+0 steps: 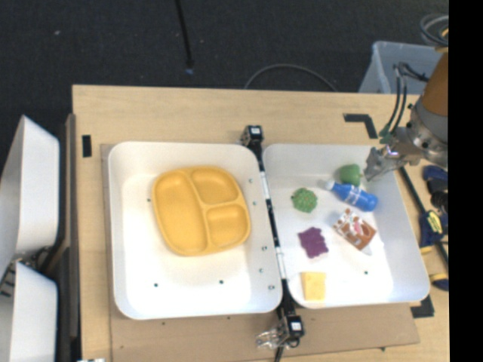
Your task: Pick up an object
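Note:
The right bin [392, 277] holds several small objects: a green round object [350, 174] at the back, a blue bottle [355, 195] lying beside it, a green bumpy ball [304, 200], a purple piece [312, 241], a red and white packet [355, 229] and a yellow block [313, 285]. My gripper [377, 162] hangs at the right bin's far right side, just right of the green round object and above the blue bottle's end. Nothing shows between its fingers.
The left bin [136, 277] holds a yellow divided plate [201, 209]. A grey container [396, 62] stands at the back right beyond the bench. Blue and yellow tools [434, 217] lie along the bench's right edge.

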Motion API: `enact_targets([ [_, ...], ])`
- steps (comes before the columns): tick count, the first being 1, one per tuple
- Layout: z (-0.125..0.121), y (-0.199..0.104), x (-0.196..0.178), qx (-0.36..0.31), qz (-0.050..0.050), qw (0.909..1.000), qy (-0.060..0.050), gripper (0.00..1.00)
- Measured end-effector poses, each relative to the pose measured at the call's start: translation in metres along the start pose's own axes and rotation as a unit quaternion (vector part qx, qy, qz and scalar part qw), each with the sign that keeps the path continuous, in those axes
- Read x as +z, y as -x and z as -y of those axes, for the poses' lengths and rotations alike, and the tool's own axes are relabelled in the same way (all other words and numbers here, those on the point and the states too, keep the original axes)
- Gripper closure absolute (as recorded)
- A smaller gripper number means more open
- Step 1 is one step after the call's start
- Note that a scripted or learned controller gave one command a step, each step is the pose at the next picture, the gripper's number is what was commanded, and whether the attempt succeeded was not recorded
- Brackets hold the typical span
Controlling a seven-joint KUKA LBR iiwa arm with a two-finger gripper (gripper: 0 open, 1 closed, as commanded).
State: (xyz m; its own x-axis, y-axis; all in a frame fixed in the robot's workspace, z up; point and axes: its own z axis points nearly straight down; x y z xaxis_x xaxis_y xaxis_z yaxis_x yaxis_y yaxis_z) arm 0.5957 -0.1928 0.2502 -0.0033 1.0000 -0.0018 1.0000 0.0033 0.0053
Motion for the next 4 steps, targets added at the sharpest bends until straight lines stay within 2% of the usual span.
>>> enact_targets([
  [1,-0.001,0.001,-0.043,0.0,0.0,1.0,0.0,1.0],
  [3,-0.016,-0.086,-0.033,-0.001,-0.001,1.0,-0.003,1.0],
  [4,-0.027,-0.146,-0.025,-0.001,-0.001,1.0,-0.004,1.0],
])
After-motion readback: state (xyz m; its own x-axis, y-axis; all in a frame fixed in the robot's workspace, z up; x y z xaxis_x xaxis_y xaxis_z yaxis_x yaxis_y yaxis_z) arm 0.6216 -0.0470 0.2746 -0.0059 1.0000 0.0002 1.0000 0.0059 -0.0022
